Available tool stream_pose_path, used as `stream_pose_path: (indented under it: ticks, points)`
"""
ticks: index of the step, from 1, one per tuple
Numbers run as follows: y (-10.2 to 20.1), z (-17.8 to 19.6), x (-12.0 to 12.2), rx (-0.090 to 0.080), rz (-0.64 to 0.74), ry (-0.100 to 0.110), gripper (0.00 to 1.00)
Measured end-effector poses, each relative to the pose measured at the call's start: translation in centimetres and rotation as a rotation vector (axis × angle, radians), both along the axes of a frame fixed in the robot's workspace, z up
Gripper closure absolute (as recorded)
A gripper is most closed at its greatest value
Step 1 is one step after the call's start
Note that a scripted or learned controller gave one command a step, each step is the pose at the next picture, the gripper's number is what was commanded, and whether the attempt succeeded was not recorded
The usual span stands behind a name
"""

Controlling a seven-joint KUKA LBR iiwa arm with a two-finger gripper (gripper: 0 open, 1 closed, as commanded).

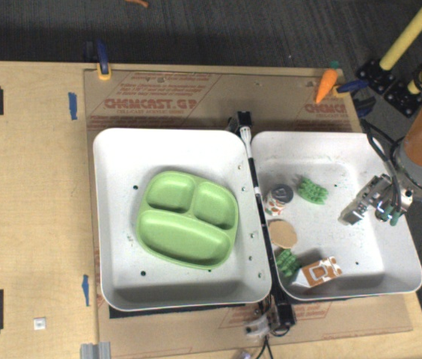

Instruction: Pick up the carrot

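The left bin (114, 200) holds a green divided plate (187, 217). The right bin (390, 268) holds small items along its left side. The carrot (327, 84) lies outside both bins, on the counter (31, 200) behind the right bin's far edge. The tool (368, 204) hovers inside the right bin, well apart from the carrot; its opening cannot be told. Risk: a descent from here would probably miss the carrot altogether.
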State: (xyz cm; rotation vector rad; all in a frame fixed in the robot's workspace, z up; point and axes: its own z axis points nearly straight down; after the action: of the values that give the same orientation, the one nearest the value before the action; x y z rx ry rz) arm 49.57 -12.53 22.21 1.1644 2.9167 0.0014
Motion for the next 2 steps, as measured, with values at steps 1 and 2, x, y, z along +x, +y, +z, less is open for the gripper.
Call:
stream_pose_path:
  ticks: [1,2]
  points:
    - [-5.8,4.2,-1.6,-0.003,0.14,-0.003,1.0]
    - [-9.9,3.8,-1.2,-0.004,0.264,-0.004,1.0]
